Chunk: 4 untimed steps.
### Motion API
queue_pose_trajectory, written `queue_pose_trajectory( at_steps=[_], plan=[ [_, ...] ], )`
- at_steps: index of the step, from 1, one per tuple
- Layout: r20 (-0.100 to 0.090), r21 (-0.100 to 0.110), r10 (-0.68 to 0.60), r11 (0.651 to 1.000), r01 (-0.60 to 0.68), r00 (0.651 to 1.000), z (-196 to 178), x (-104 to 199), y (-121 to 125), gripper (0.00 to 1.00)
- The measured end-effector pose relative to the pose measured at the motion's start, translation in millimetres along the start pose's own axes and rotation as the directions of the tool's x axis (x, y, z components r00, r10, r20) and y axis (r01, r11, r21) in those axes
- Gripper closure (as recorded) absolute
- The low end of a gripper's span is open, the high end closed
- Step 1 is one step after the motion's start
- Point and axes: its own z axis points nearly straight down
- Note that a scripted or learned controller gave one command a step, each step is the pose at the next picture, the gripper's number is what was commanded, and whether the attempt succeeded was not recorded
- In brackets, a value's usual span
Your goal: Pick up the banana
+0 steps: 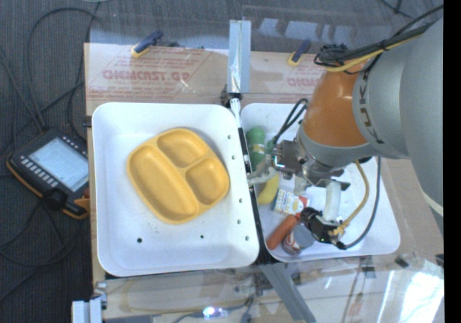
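Gripper [285,172] hangs low over the right bin's [385,231] left half; how far it is open cannot be told. Banana [268,189] lies just beside it, near that bin's left edge. Left bin [108,242] bears 1 yellow divided plate [180,172]. Red print on the board [144,78] behind the bins reads "CHEMCAST".

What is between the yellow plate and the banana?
In the camera view, only bare floor of the left bin and both bins' rims separate the yellow plate from the banana.
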Motion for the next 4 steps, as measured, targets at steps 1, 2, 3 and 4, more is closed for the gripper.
queue_pose_trajectory(
  at_steps=[1,2,3,4],
  plan=[
    [0.001,-0.002,-0.018,1.000,0.018,1.000,-1,-55,14,0.00],
    [0.001,-0.003,-0.174,0.985,0.174,0.985,-1,-35,24,0.00],
    [0.001,-0.002,-0.197,0.980,0.197,0.980,-1,-15,15,0.00],
    [0.000,-0.003,-0.322,0.947,0.322,0.947,86,-91,15,0.00]
  ],
)
